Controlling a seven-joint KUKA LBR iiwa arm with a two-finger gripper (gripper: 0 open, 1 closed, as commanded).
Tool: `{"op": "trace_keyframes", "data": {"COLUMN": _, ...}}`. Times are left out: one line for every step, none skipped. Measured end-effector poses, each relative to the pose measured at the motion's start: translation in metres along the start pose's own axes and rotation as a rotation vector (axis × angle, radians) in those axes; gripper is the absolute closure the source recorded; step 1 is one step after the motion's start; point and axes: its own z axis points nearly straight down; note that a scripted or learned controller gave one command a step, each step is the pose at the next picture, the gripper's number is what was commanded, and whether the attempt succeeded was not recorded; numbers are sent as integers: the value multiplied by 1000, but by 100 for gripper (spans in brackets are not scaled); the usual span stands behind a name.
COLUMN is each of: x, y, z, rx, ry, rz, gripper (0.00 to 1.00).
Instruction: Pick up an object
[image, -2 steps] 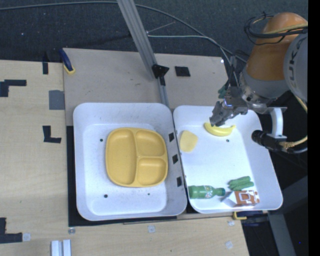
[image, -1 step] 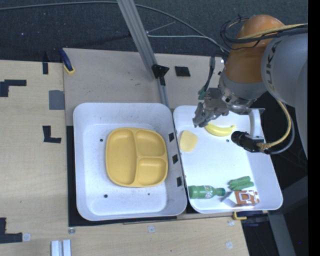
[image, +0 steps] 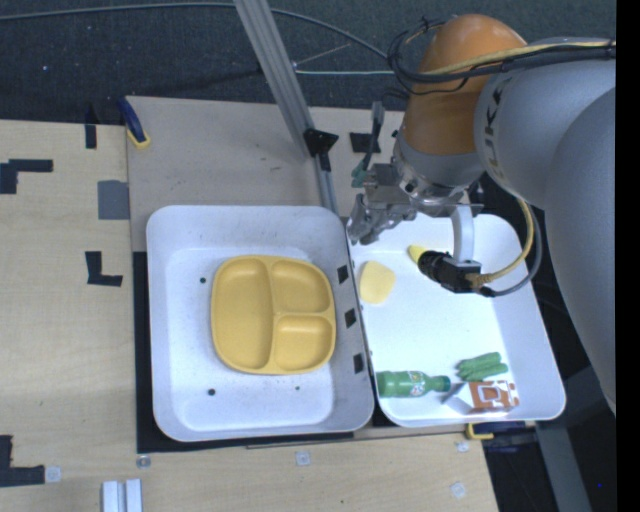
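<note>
My gripper (image: 366, 226) hangs over the far left corner of the right bin (image: 520, 330), just above a pale yellow round piece (image: 377, 283) that lies on the bin floor. A small yellow bit (image: 415, 254) sits a little to the right of the gripper, beside a black cable fitting. Along the near edge of this bin lie a green bottle (image: 411, 382), a green pod-like item (image: 480, 365) and an orange and white packet (image: 491, 396). Nothing is seen held in the gripper.
The left bin (image: 180, 300) holds a yellow divided plate (image: 272, 313). A metal pole (image: 290, 95) slants down to the bins' shared far corner, close to the gripper. The grey arm (image: 560, 130) and its cables cover the right bin's far right part.
</note>
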Motion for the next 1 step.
{"op": "trace_keyframes", "data": {"x": 52, "y": 9, "z": 1, "rx": 0, "ry": 0, "rz": 1, "gripper": 100}}
